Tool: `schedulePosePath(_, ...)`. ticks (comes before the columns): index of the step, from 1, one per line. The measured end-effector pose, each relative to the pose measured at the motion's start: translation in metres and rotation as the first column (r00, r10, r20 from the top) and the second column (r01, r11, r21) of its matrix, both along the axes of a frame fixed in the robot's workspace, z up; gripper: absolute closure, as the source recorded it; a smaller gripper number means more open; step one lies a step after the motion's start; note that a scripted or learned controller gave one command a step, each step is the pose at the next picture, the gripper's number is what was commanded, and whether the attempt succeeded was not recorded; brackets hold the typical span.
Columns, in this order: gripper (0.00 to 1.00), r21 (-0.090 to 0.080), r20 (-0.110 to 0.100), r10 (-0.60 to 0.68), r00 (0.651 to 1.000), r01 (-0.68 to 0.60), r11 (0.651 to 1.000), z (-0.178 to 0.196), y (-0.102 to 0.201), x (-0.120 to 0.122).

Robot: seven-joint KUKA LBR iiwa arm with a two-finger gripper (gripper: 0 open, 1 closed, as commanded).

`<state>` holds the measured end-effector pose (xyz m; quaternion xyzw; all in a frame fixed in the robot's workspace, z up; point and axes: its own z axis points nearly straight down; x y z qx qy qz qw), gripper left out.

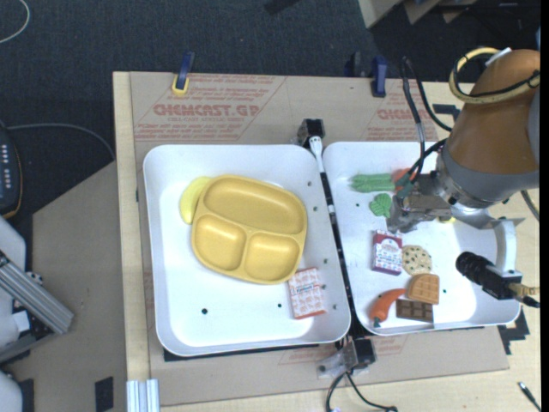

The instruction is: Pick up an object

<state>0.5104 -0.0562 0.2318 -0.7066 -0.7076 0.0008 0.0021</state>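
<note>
My gripper (403, 220) hangs low over the middle of the right bin (480, 316), just right of a small green piece (380, 202) and above a red-and-white packet (387, 253). Below it lie a speckled cookie (416, 257), a waffle piece (423, 287), a chocolate bar piece (414, 310) and an orange carrot-like piece (386, 303). A green leafy toy (372, 182) and a small orange bit (401, 176) lie at the bin's far side. Nothing shows between the fingers.
The left bin (163, 256) holds a yellow divided plate (248, 228) resting on a yellow banana-like piece (190, 197), plus a small red-and-white packet (305, 293) near the front right. A black cylinder (485, 274) on the arm reaches over the right bin's right side.
</note>
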Motion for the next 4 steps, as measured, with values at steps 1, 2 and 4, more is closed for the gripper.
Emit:
schedulePosePath(1,1.0,-0.001,0.001,-0.002,1.0,0.002,1.0,-0.017,0.001,-0.007)
schedulePosePath(2,1.0,-0.002,0.007,-0.002,1.0,0.002,1.0,0.003,-0.003,-0.005)
schedulePosePath(4,1.0,-0.001,0.002,-0.002,1.0,0.002,1.0,-0.017,-0.004,-0.007)
